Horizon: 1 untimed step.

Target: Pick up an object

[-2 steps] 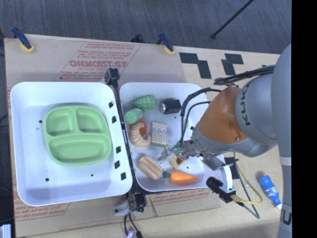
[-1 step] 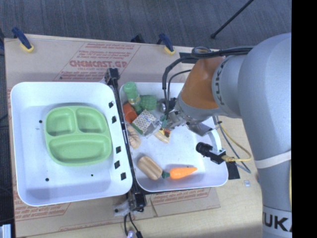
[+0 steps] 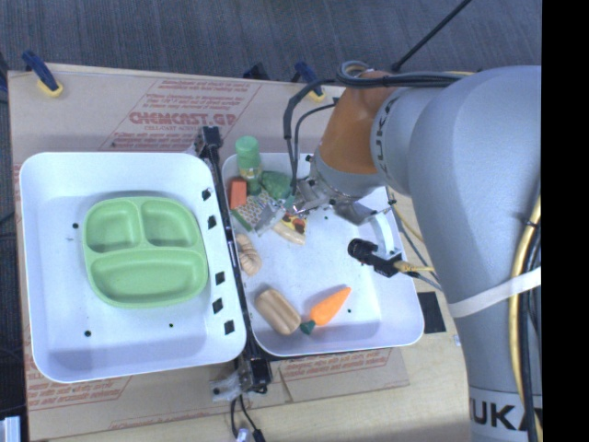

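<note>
My gripper (image 3: pixel 296 206) is low in the right bin (image 3: pixel 391 325), near its back left part, under the orange band of the arm. It sits right over a small yellow and red item (image 3: pixel 292 230) and next to a grey ridged piece (image 3: pixel 255 213) and a green leafy toy (image 3: pixel 274 184). A green bottle (image 3: pixel 247 155) and an orange-red block (image 3: pixel 238 192) stand at the bin's back left corner. A tan pastry (image 3: pixel 247 254) lies by the left wall. A bread roll (image 3: pixel 277 310) and a carrot (image 3: pixel 328 307) lie at the front.
The left bin (image 3: pixel 46 339) holds a green divided plate (image 3: pixel 144 250). A row of black clips (image 3: pixel 219 247) runs along the wall between the bins. The arm's grey body covers the right side of the bench. A black cable plug (image 3: pixel 373 254) hangs over the right bin.
</note>
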### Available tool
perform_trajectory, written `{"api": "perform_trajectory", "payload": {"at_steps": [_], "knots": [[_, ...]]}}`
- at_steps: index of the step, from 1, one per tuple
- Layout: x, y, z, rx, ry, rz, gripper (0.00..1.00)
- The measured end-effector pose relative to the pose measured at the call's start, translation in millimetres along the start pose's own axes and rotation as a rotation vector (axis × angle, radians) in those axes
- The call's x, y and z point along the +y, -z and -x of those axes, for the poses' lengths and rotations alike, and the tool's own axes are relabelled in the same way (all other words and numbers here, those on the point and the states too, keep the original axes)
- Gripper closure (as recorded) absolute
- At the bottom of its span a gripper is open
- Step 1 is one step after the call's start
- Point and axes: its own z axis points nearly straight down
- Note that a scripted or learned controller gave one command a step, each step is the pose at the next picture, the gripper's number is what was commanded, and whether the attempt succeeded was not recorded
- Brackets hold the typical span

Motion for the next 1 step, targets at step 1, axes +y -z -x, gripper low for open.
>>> {"api": "perform_trajectory", "payload": {"at_steps": [1], "knots": [[7.2,0.0,10.7,0.003,0.508,-0.005,0.0]]}}
